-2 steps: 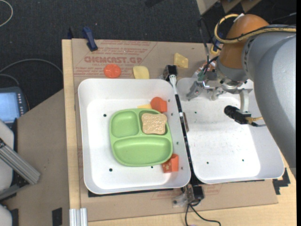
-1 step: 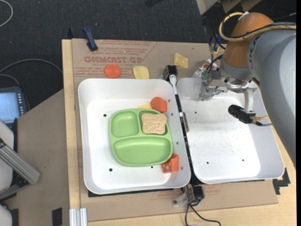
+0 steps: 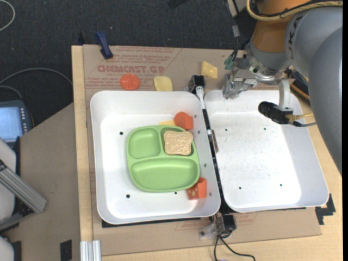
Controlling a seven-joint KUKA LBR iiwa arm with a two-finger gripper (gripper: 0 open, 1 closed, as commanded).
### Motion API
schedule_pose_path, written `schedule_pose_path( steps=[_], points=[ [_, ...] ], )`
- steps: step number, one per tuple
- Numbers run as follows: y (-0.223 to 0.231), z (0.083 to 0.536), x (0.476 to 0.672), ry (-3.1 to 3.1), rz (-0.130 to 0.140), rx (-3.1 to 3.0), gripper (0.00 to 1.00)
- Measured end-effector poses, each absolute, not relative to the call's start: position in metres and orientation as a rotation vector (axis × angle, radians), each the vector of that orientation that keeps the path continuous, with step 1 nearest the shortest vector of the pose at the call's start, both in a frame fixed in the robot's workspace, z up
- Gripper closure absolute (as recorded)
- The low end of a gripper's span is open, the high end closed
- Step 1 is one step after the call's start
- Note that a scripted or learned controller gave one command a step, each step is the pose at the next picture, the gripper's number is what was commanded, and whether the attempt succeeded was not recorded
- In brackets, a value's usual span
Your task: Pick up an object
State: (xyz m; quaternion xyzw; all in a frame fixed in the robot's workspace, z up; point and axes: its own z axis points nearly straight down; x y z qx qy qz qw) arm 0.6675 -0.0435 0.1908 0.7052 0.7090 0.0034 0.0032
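Note:
My gripper (image 3: 235, 87) hangs over the far left corner of the right bin (image 3: 272, 162), fingers pointing down, with nothing seen between them. In the left bin (image 3: 109, 145) lies a green divided plate (image 3: 162, 159) with a slice of toast (image 3: 178, 142) in its upper right compartment. An orange-red piece (image 3: 184, 120) rests just beyond the plate, and a small orange block (image 3: 198, 188) sits at the plate's near right corner. All these objects lie well to the left of the gripper.
On the cardboard behind the bins lie an orange disc (image 3: 130, 81), a pale yellow piece (image 3: 162, 83), a yellow wedge (image 3: 209, 69) and a blue clip (image 3: 103, 44). A black cable fitting (image 3: 274, 112) hangs over the right bin. The big grey arm fills the upper right.

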Motion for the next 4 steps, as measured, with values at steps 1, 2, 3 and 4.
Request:
schedule_pose_path(
  steps=[1, 2, 3, 4],
  points=[
    [-0.091, 0.219, 0.667, 2.213, 0.004, 2.22, 1.0],
    [-0.123, 0.112, 0.601, 2.223, -0.015, 2.236, 1.0],
    [-0.03, 0.189, 0.613, 2.229, 0.011, 2.208, 1.0],
    [-0.068, 0.263, 0.572, 2.212, 0.007, 2.22, 1.0]
  ],
)
